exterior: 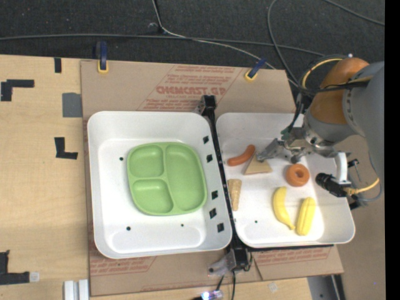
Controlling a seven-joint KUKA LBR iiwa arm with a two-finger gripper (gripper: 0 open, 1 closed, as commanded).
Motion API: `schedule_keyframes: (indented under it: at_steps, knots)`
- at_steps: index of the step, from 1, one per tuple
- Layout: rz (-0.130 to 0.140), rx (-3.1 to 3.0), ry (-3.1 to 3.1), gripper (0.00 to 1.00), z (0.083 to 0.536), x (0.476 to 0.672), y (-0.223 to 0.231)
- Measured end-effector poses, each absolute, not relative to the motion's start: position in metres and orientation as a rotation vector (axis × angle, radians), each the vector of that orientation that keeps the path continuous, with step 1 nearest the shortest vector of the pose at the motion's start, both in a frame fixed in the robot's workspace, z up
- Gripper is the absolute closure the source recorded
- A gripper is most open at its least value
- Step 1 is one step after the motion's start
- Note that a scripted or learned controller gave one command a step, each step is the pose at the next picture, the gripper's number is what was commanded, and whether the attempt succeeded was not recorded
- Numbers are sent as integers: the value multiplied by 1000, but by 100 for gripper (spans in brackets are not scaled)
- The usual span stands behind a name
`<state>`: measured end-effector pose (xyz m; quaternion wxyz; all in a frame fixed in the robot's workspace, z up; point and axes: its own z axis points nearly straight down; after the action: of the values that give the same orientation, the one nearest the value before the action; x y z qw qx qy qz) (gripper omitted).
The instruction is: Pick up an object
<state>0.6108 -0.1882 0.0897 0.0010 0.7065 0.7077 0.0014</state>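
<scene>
1. While the arm [350,99] reaches in from the right, its gripper [270,152] sits low over the right bin [250,120], fingers spread apart and holding nothing.
2. Just below the fingertips lies a tan wedge [257,167], close enough that it may be touching them; I cannot tell for sure.
3. A red-orange sausage [240,156] lies just left of the gripper, slanted, its lower end near the bin's left wall.
4. An orange doughnut [298,175] rests to the lower right of the gripper, beside the wrist.
5. Farther toward the bin's front lie a banana [282,207] and a corn cob [305,215], side by side.
6. A beige wafer [234,194] lies along the left wall.
7. A green divided plate [167,178] sits in the left bin [106,186].
</scene>
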Motion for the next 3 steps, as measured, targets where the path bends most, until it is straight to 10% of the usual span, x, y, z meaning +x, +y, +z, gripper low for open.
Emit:
schedule_keyframes:
  at_steps: [1, 3]
  knots:
    - [17, 2213, 2222, 100, 103, 614, -186]
    - [2, 2219, 2219, 100, 215, 604, -190]
